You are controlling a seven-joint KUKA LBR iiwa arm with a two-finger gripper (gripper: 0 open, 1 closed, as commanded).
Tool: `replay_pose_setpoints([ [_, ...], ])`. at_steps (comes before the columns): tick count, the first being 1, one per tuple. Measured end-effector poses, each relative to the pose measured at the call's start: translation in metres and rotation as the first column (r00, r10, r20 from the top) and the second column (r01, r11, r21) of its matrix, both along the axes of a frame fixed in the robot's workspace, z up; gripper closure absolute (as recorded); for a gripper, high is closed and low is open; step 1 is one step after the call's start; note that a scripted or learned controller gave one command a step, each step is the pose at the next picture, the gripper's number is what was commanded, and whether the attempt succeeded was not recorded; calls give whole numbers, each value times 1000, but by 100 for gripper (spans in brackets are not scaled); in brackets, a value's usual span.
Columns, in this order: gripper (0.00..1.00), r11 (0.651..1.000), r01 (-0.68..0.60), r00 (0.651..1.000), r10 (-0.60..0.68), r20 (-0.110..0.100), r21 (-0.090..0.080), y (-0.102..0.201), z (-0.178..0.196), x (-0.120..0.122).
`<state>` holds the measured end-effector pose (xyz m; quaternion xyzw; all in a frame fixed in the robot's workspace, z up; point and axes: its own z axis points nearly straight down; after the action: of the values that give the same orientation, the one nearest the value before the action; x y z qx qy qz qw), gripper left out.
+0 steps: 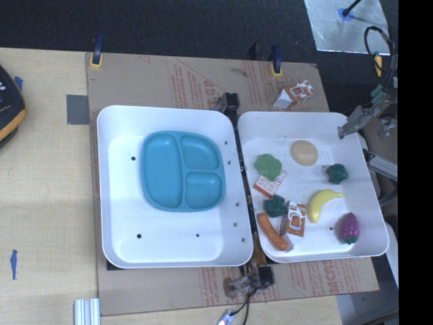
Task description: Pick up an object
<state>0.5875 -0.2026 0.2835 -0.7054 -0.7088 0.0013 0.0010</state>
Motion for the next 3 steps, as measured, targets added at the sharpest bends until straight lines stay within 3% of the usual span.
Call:
replay_pose_setpoints([
  [1,0,1000,-1,1000,1,-3,1,-9,-180,19],
  [2,0,1000,1,1000,-1,1,1,-9,-191,69],
  [3,100,1000,-4,1000,4,7,-1,-10,-176,71],
])
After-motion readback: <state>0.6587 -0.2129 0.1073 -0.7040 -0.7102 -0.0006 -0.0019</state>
